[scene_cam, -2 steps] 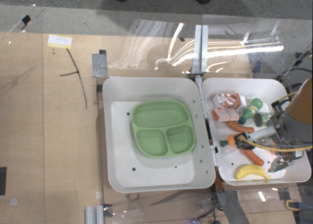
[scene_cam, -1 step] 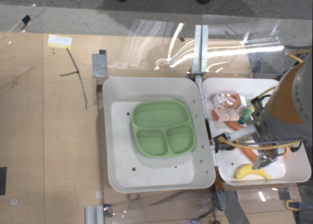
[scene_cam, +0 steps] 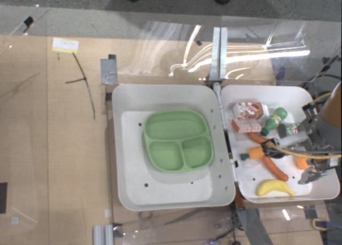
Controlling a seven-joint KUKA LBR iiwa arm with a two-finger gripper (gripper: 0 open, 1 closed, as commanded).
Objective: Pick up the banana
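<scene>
The yellow banana (scene_cam: 275, 188) lies flat near the front edge of the right white bin (scene_cam: 278, 95), curved side down. My gripper (scene_cam: 311, 173) hangs over the right side of that bin, a short way right of the banana and slightly behind it. Nothing shows in its grasp. The grey arm with its orange band enters from the right edge.
Just behind the banana lie a red sausage (scene_cam: 276, 169), a carrot (scene_cam: 255, 153) and an orange ball (scene_cam: 302, 161). Farther back are a green bottle (scene_cam: 273, 120) and two small cartons (scene_cam: 248, 118). The left bin (scene_cam: 120, 147) holds a green divided tray (scene_cam: 178, 141).
</scene>
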